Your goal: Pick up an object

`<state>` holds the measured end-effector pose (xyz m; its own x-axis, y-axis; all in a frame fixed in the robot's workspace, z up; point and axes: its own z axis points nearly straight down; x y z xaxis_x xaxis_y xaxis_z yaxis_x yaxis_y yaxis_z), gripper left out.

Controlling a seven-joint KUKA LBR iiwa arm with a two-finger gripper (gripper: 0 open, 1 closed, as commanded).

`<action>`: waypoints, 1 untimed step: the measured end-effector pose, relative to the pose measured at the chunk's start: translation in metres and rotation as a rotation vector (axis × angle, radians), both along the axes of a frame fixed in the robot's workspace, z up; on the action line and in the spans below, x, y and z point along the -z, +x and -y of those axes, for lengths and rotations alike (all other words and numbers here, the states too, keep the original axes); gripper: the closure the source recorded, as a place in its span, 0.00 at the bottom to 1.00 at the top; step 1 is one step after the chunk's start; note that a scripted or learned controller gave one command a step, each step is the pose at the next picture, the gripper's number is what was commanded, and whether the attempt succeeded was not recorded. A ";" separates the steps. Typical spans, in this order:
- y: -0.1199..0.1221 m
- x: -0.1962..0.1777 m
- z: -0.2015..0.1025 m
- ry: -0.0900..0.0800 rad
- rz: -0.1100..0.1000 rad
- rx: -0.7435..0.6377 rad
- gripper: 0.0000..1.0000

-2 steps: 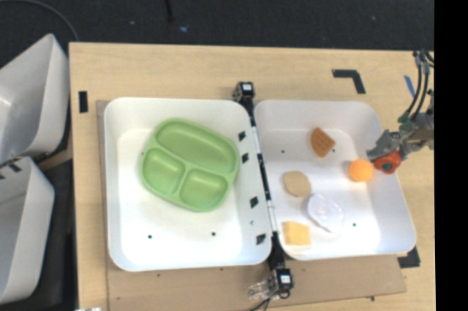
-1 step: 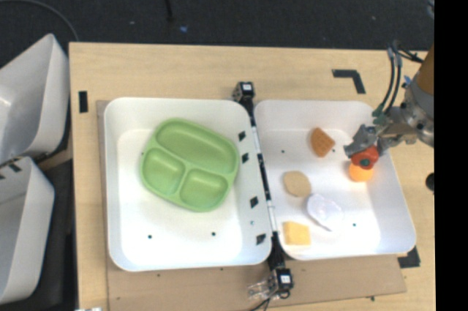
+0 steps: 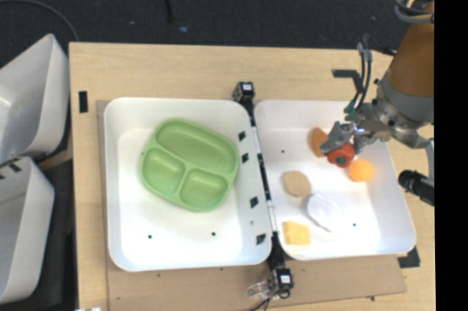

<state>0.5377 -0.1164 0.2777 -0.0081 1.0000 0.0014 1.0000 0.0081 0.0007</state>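
1. Gripper [image 3: 342,143]: low over the right bin [image 3: 387,233], upper part, at the red item [image 3: 341,155]. Jaw state: cannot tell; metal parts blur together w/ the item.
2. Red item: small, round, directly under/at the gripper tip. Contact likely, grip not confirmed.
3. Brown item [image 3: 317,139]: just left of the red item, touching or nearly so.
4. Orange ball [image 3: 360,170]: just right of and below the red item, close beside it.
5. Tan round item [image 3: 297,184]: below-left of the red item, apart from it.
6. White item [image 3: 323,210]: below the red item, near bin centre.
7. Yellow block [image 3: 296,233]: well below-left of the red item, near the bin's lower left corner.
8. Arm [image 3: 413,68]: orange band visible, up-right of the red item.
9. Left bin [image 3: 121,229]: well left of the red item; holds a green divided tray [image 3: 190,165], three compartments.
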 end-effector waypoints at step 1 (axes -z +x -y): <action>0.017 -0.002 -0.054 -0.001 0.002 0.000 1.00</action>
<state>0.5548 -0.0624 0.2794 -0.0079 1.0000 0.0007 1.0000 0.0079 0.0022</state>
